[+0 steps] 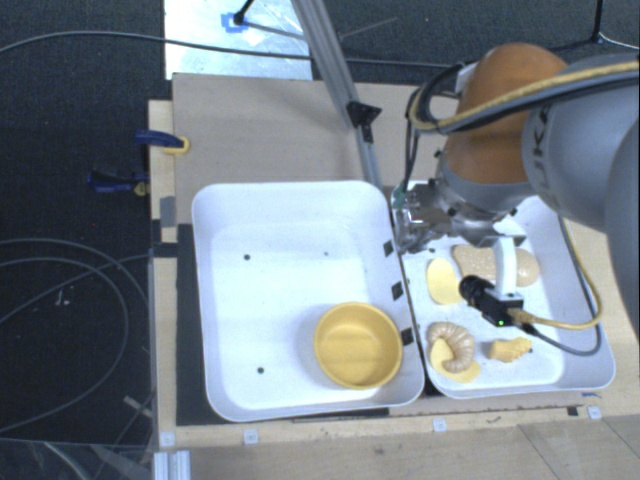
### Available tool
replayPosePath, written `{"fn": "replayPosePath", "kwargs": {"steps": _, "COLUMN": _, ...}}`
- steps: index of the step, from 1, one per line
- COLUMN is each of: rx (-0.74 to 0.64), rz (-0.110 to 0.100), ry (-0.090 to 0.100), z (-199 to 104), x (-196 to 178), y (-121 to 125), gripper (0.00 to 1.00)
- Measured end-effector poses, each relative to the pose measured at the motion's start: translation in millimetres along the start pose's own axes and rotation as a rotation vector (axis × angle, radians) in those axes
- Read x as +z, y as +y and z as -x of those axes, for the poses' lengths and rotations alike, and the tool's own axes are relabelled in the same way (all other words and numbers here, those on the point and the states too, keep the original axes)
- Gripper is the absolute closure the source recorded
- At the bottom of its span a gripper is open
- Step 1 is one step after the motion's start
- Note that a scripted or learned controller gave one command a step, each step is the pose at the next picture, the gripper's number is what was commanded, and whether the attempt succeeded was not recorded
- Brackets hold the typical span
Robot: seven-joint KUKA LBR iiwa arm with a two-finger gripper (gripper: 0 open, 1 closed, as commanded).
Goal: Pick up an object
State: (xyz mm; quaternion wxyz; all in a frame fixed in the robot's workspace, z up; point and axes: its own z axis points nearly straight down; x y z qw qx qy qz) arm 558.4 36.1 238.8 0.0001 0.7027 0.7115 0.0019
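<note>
Yellow bowl [358, 344], white bins [225, 268], orange-banded arm [520, 98]

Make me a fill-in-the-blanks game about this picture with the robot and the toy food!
1. The yellow bowl sits in the ____ bin of the two.
2. The curled croissant lies in the ____ bin.
3. The band above the robot's wrist is coloured ____.
4. The bins are coloured ____.

Missing words: left; right; orange; white
</note>
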Motion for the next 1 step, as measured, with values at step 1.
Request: {"fn": "replayPosePath", "kwargs": {"steps": 1, "rx": 0.000, "rz": -0.001, "ry": 0.000, "z": -61.4, "x": -3.1, "y": 3.0, "gripper": 1.00}}
